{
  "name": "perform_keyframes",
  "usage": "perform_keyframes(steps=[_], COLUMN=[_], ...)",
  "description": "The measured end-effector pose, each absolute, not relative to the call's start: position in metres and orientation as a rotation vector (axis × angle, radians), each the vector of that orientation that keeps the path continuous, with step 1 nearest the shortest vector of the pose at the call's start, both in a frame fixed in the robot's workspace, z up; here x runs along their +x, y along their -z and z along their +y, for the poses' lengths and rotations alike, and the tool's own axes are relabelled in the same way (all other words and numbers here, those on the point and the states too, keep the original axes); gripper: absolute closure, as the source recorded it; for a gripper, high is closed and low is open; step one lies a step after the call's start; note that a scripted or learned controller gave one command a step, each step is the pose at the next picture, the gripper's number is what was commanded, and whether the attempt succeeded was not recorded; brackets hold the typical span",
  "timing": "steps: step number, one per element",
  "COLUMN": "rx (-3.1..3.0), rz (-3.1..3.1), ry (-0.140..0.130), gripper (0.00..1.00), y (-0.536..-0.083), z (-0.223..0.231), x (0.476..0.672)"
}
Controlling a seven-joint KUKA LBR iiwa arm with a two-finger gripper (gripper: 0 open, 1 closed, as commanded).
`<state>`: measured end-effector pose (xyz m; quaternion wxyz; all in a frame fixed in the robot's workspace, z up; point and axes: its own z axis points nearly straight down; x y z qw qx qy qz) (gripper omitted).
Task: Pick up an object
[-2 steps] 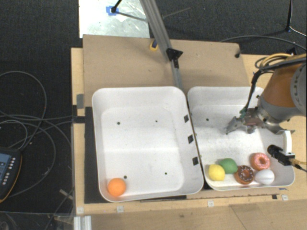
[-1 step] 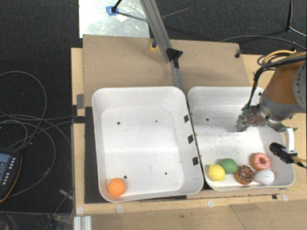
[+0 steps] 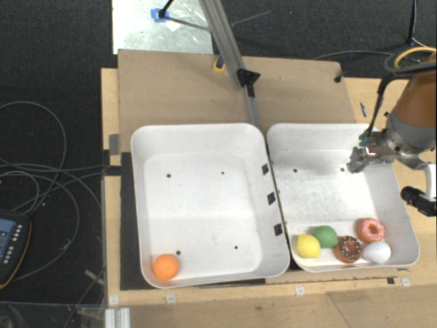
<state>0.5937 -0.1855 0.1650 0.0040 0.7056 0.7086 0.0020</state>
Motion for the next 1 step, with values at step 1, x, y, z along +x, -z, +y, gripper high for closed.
perform_keyframes(steps=[1], rx=[2.209], rz=[2.223], ry=[-0.006], gripper=[1.0], y=[-0.2197], z=[-0.186], x=[0.5955])
